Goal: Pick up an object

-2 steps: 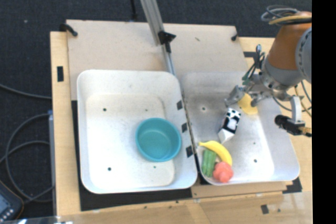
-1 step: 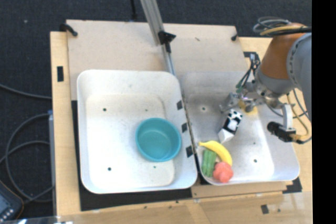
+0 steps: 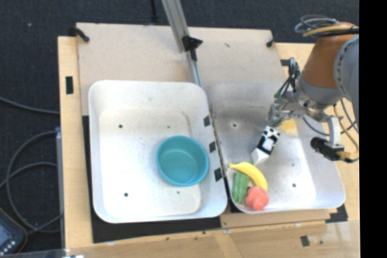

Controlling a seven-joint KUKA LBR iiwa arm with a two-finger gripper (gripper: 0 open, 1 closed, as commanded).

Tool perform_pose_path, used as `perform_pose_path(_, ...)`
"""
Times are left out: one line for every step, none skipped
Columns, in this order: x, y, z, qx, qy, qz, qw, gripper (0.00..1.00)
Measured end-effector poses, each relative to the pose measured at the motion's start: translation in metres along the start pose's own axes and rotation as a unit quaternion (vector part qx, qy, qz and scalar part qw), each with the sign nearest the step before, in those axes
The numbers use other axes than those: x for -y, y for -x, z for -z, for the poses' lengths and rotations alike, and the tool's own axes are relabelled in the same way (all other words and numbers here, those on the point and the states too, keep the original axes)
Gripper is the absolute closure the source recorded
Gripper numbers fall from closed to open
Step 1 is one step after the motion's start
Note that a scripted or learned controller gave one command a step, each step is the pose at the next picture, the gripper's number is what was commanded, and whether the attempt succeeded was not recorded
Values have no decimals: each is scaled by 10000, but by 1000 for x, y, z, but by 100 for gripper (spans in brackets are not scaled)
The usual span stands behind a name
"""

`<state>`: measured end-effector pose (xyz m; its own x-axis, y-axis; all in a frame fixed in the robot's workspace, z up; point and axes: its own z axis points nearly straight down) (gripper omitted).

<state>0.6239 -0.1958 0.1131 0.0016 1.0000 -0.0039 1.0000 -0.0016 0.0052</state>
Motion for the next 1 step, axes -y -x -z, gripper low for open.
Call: perform_pose_path(-8, 9, 58, -6, 11, 10, 10000, 100)
